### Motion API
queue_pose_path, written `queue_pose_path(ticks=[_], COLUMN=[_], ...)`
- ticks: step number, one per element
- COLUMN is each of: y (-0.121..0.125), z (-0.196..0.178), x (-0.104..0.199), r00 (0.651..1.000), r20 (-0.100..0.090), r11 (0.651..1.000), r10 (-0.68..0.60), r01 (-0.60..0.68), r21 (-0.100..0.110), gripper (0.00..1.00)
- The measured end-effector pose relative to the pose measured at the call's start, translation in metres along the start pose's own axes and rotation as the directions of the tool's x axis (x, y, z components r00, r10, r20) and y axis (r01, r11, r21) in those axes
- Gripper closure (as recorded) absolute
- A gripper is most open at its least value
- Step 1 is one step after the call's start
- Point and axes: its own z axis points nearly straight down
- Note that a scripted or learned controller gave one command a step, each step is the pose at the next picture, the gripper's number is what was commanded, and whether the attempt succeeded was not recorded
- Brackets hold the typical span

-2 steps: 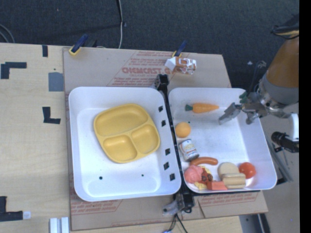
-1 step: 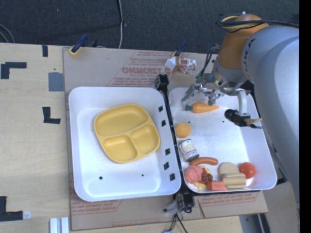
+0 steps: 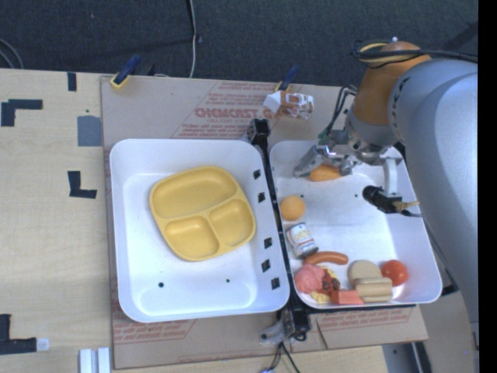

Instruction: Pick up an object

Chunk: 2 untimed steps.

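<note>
- Nearest my lens is the grey arm (image 3: 446,146), filling the right side with its orange band (image 3: 380,92) on top; everything else sits lower down
- at the business end, the gripper (image 3: 332,162) is down at the back of the right bin (image 3: 419,247); its fingers (image 3: 308,162) look spread apart to me, not clamped on anything
- the small orange piece (image 3: 324,174) lies right at the tips, touching or nearly so; I can't call it held, it looks like it's resting on the bin floor
- that's the one I'd go for; I'd guess it's a light, hard plastic toy food, smooth and rounded, so it could squirt out sideways if pinched off-centre; I'd take it across the short middle and close gently
- just forward of it sits an orange ball (image 3: 292,207) near the divider; rounder still, likely to roll
- next out, a little labelled jar (image 3: 301,239) lies tilted; stiff, and easy enough to grab across the body
- at the front wall there's a crowded bunch: a sausage (image 3: 328,258), a pink and red pile (image 3: 314,280), a bun (image 3: 363,270), a tomato (image 3: 395,271); all touching or nearly, so they're bad first picks
- furthest off, the left bin (image 3: 124,158) holds a yellow divided plate (image 3: 203,212); it's flat and wide, and I see no good edge to grip
</note>
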Motion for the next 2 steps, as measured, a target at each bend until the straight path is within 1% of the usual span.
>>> queue_pose_path(ticks=[1,2], y=[0.004,-0.077], z=[-0.018,-0.101], x=[0.002,0.049], r00=[1.000,1.000], r20=[0.002,0.000], r11=[1.000,1.000], r10=[-0.007,-0.001], r01=[0.007,0.001], r21=[-0.008,0.005], gripper=[1.00,1.00])
